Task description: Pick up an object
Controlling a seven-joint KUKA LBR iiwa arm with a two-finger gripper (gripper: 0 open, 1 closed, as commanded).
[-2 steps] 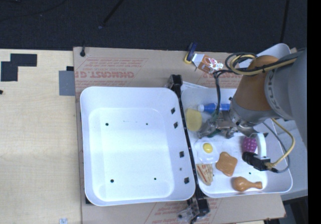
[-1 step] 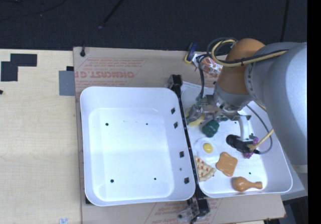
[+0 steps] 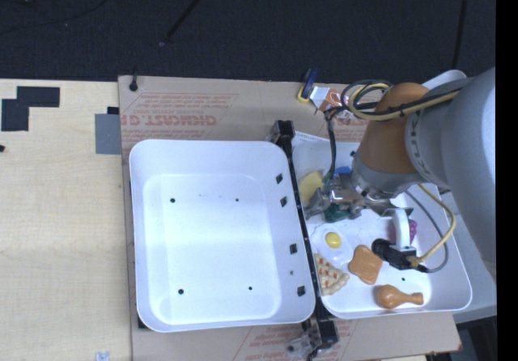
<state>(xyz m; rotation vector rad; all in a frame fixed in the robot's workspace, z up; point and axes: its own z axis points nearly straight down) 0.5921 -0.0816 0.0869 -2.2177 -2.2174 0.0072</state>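
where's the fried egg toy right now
The white fried egg toy with a yellow yolk lies in the right white plastic bin, near its left wall, just above the tan waffle piece and left of the orange toast-shaped toy.

Fried egg [image 3: 333, 239], waffle [image 3: 329, 274], drumstick [image 3: 396, 297] in right bin [image 3: 461, 290], beside left bin [image 3: 154, 303]

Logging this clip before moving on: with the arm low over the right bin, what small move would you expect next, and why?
Probably a short straight drop, then a close. The gripper sits low in the right bin, near the yellow toy by the divider, and nothing shows between its fingers. The fried egg, waffle and drumstick lie further off. I cannot tell what is directly under it.
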